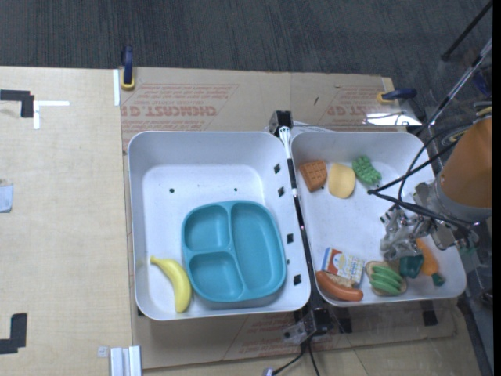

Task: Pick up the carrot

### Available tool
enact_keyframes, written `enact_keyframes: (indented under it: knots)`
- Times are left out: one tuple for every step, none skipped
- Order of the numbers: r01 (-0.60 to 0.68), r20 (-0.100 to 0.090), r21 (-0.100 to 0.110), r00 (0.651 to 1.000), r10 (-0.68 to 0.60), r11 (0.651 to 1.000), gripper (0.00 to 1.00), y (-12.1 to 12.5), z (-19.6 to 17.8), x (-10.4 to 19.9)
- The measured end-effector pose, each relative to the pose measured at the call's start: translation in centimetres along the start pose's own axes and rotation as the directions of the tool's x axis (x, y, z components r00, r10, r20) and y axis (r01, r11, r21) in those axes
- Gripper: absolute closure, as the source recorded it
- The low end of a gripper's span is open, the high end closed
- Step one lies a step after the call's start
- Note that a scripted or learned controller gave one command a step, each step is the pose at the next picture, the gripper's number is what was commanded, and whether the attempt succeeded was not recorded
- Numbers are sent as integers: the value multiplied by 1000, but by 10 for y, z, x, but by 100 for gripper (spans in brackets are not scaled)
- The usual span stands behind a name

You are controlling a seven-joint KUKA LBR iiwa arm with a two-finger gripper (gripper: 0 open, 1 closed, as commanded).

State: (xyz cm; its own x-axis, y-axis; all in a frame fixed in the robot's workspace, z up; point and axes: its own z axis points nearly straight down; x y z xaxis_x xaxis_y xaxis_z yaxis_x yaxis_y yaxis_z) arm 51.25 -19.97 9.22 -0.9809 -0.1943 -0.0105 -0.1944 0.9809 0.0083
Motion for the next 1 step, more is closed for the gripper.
enact_keyframes:
  knots:
    - [258,14,-8,966,-258,966,100,6,-3,14]
